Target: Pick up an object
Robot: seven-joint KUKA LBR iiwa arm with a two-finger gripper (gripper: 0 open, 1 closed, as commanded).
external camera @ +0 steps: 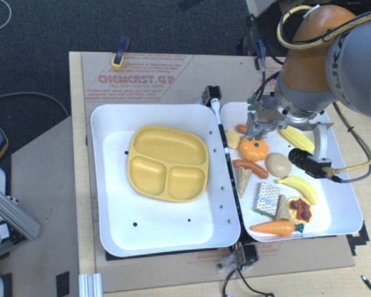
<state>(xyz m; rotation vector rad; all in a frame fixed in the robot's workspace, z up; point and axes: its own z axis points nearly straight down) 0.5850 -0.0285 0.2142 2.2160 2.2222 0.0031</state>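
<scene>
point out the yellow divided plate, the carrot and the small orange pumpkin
yellow divided plate (149,142), camera view, on the floor of its large upper compartment
carrot (273,228), camera view, on the middle of its orange body
small orange pumpkin (254,148), camera view, on its rounded top, just below the arm's wrist

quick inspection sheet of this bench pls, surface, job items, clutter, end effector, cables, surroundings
surface: brown board with red print, bearing a left bin and a right bin, both white, side by side
job's things: in the right bin, a small pumpkin, sausage, egg-like ball, two bananas, carrot, checked sponge, pizza slice
clutter: yellow divided plate in the left bin
end effector: end effector sits low over the pumpkin; no object seen between its fingers
cables: yellow and black cables loop off the wrist; a thin cable lies on the floor
surroundings: dark carpet; yellow-headed clamp at the board's far edge
</scene>
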